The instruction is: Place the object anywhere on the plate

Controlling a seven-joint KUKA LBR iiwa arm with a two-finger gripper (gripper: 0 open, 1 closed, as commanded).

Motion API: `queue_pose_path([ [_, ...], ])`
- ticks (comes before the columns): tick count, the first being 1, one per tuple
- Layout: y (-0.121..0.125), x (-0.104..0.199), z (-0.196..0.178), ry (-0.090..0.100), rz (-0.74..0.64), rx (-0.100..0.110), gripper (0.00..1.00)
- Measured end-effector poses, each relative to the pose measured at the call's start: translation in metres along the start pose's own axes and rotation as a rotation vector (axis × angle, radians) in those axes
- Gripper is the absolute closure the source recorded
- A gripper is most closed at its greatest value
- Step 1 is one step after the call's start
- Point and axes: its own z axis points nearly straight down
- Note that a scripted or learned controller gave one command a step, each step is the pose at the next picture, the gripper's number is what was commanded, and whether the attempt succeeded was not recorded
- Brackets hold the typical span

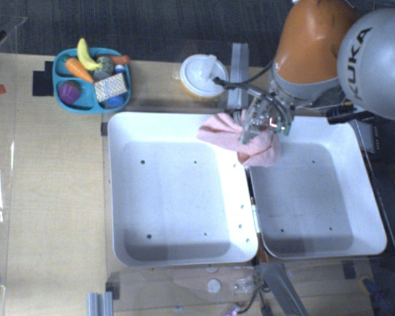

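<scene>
A pink cloth (232,137) hangs bunched over the back end of the divider between the two bins. One flap spreads left over the left bin's far corner. My gripper (255,128) comes down onto its top from the right, and its fingers are shut on the gathered fabric. The white round plate (201,74) sits on the bench behind the bins, up and to the left of the gripper, with nothing on it.
The left bin (128,176) and the right bin (355,196) lie side by side. At the back left stands a blue tray (64,101) of toy food. A grey upright post (239,61) stands just right of the plate.
</scene>
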Motion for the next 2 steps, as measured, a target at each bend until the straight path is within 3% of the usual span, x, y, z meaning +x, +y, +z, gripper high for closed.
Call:
queue_pose_path([
  [1,0.0532,0.0003,-0.0004,-0.001,-0.279,-0.002,1.00],
  [2,0.0532,0.0002,-0.0008,-0.001,-0.279,-0.002,0.00],
])
